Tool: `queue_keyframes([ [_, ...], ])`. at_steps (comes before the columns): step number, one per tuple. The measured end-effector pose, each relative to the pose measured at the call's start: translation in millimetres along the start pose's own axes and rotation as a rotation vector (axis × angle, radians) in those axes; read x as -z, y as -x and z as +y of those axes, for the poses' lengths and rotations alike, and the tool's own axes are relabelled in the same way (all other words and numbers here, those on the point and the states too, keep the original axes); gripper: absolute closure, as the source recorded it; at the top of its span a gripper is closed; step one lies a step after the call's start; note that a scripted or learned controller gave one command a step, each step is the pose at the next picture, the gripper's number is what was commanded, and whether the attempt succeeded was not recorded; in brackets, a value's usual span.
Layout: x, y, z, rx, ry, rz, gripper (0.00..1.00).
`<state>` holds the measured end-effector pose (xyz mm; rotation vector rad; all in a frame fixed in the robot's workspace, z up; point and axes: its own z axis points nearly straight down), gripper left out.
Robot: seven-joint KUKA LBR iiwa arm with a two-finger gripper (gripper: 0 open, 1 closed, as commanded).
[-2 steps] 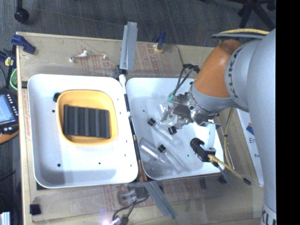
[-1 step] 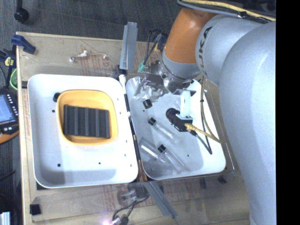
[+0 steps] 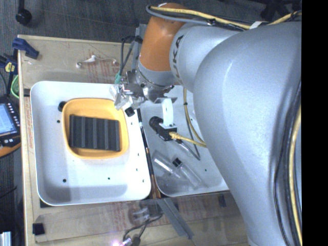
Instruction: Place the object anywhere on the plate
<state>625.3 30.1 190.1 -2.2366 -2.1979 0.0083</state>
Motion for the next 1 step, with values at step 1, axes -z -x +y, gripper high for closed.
queue_keyframes([
  [1,0.3,0.0,0.1,0.0,0.0,0.0,0.0],
])
